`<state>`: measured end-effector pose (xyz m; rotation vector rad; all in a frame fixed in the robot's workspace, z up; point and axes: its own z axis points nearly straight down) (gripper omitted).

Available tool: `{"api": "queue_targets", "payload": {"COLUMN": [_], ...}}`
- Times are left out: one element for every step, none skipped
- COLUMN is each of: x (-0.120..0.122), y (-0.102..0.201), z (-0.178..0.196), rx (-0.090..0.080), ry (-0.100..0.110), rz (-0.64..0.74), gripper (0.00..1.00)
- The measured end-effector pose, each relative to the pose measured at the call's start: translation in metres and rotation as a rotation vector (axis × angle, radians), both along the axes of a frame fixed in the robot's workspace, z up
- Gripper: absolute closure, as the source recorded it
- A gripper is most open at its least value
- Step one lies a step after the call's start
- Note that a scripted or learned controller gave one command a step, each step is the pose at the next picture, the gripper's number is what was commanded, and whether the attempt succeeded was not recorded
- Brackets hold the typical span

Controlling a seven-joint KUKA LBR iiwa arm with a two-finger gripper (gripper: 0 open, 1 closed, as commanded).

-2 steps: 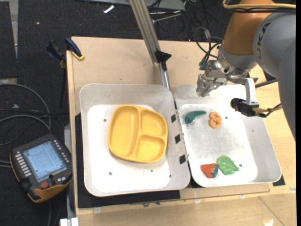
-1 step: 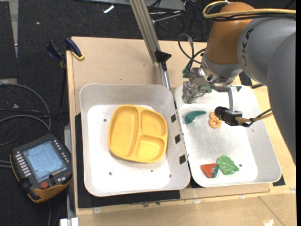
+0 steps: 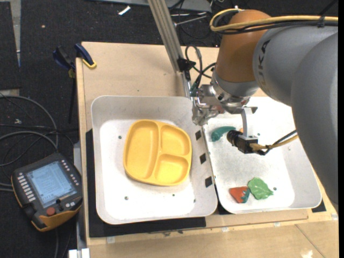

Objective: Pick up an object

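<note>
The gripper [image 3: 210, 116] is seen over the near-left part of the right bin [image 3: 301, 198], close to the wall shared with the left bin [image 3: 102, 144]. Whether anything is held cannot be told, since the wrist and cabling cover the tip.

The nearest candidate for picking is a small teal piece [image 3: 217, 134], which lies in the right bin just beside the gripper, toward about five o'clock from it. Its long axis appears to run roughly from ten to four o'clock, though the piece is small and partly shaded. Only a short shift down and right would seem to be needed to bring the tip over it.

Two further things are placed well apart from the gripper, also toward five o'clock, near the bin's lower edge: a green lump [image 3: 260, 188] and, touching it at its nine o'clock side, a red piece [image 3: 237, 194]. A yellow divided tray [image 3: 158, 152] is laid in the left bin, toward eight o'clock from the gripper.
</note>
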<state>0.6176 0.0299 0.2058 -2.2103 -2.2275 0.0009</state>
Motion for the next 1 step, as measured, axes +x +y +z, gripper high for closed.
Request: {"api": "queue_targets", "payload": {"x": [-0.0331], "y": [0.0543], "z": [0.0051], "rx": [0.0], "ry": [0.001], "rz": [0.001], "gripper": [1.0]}}
